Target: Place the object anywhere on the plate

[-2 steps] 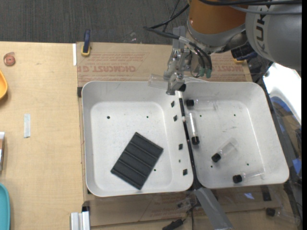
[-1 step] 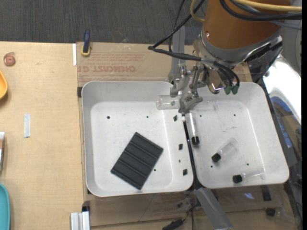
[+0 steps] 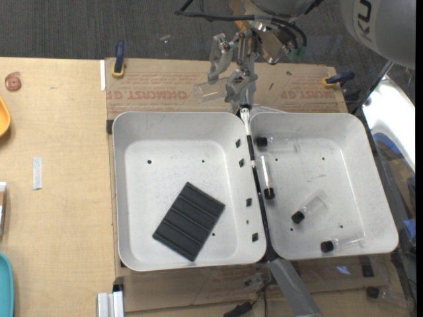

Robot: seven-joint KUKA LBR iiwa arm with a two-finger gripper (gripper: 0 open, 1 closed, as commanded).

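fingers (image 3: 232, 71): above bins' far edge, opening unclear | black ribbed plate (image 3: 190, 220): left bin, well apart

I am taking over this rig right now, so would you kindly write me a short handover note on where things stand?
Gripper: raised above the far rim where the two bins meet; nothing visibly between its fingers.
Plate: dark ribbed slab lying flat in the left bin, nothing on it.
Objects: clear vials with black caps lie in the right bin.
Done: no object placed yet.
Left: pick one vial, set it on the plate.
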